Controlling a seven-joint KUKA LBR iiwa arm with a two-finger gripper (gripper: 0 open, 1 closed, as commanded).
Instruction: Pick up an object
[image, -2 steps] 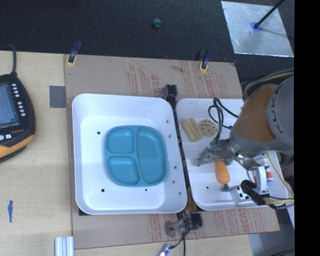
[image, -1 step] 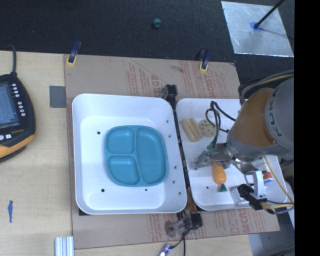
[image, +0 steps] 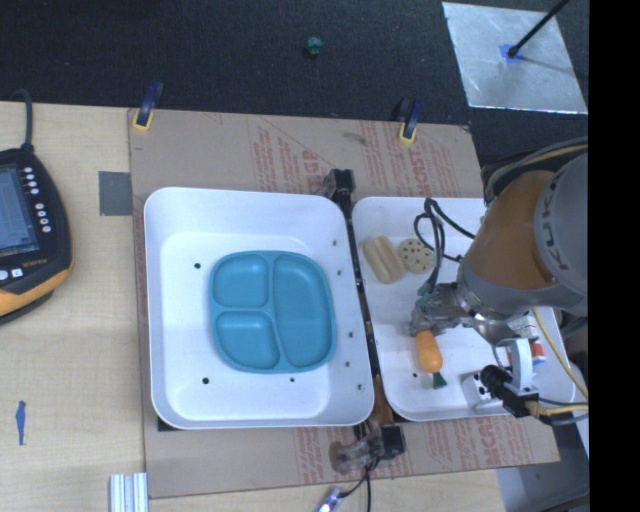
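While one small orange toy carrot (image: 429, 353) lies in the right shallow white bin (image: 400, 400), the gripper (image: 432, 312) hangs just above it, its opening impossible to judge. Two beige toy foods (image: 397, 256) sit beyond; one blue divided plate (image: 272, 311) occupies the left bin (image: 170, 300).

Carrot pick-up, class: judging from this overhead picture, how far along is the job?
Done: the arm has reached into the right bin, and its claw sits just above the toy carrot. In hand: nothing visibly. Left: grasping and lifting; the carrot lies on the bin floor, as do the bread roll and cracker.
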